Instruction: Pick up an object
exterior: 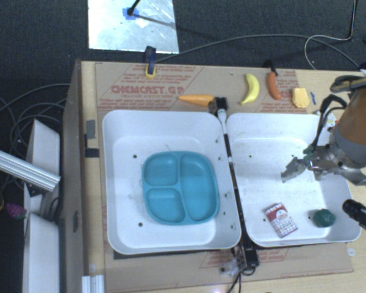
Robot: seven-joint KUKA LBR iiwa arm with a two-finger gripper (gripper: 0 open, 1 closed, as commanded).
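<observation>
Camera view shows the gripper (294,168) over the right bin (256,133), fingers spread, grasping nothing, above a red card (280,218).

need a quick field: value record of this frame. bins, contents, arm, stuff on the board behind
left bin: blue divided plate, lying flat
right bin: red-and-white card near the front, dark green lump in the front right corner
pincer: above the right bin, left of the arm's wrist, nothing visibly in it
arm: enters from the right
board behind the bins: carrot, banana, sausage, yellow block
</observation>
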